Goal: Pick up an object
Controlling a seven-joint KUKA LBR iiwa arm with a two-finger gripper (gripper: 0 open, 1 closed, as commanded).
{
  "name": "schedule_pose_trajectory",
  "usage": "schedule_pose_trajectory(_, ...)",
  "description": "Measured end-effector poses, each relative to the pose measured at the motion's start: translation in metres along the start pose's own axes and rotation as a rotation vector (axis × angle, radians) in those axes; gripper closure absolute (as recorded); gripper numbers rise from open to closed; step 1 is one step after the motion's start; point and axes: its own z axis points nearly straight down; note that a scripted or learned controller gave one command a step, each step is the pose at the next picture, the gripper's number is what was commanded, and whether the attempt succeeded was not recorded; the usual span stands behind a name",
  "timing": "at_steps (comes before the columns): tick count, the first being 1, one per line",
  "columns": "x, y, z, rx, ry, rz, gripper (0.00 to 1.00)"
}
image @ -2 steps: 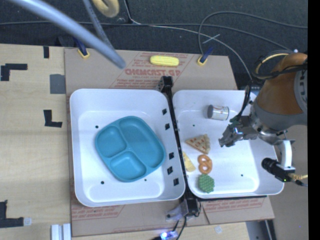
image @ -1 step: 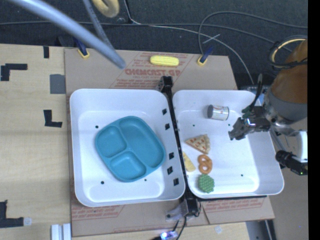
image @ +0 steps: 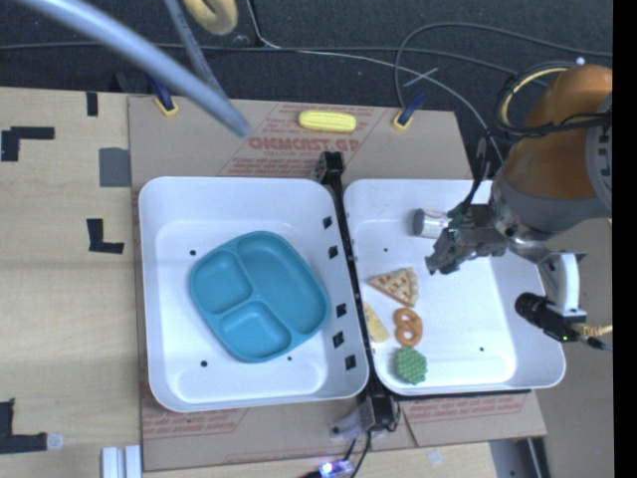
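Observation:
In the right bin [image: 498, 366] lie a tan triangular waffle piece [image: 396, 286], an orange pretzel ring [image: 407, 326], a green textured ball [image: 409, 365] and a pale yellow piece [image: 373, 322] against the left wall. My gripper [image: 445, 256] hangs over the bin's middle, up and to the right of the waffle piece, pointing down and left. Nothing shows between its dark fingers. A small grey cylinder [image: 426, 224] sticks out just above it.
The left bin [image: 169, 366] holds a blue divided plate [image: 259, 295]. A yellow corn-like toy [image: 326, 120] lies on the cardboard behind the bins. Black clips line the divider [image: 341, 267] between the bins. Cables loop above the right bin.

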Motion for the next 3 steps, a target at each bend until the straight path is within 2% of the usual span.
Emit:
schedule_pose_trajectory(1, 0.047, 0.008, -0.003, 0.001, 0.0, -0.001, 1.0)
schedule_pose_trajectory(3, 0.165, 0.014, 0.02, 0.002, -0.001, -0.001, 1.0)
